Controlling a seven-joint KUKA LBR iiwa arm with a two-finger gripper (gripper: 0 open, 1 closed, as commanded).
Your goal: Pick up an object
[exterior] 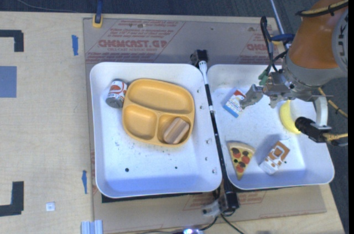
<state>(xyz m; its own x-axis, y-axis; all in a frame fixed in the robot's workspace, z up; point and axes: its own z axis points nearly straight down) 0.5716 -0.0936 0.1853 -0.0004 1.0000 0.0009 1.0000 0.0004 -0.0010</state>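
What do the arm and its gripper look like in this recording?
The arm is grey, with a broad, rounded orange band above the wrist. Thin black cables with a blue fitting run along its side. The gripper is a small, metallic grey assembly below a grey wrist flange.

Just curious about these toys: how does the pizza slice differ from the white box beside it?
The pizza slice is a flat wedge, tan with red and dark toppings; the white box is blocky, with orange print. The slice points toward the bin's near edge; the box lies askew. Both lie in the right bin, apart.
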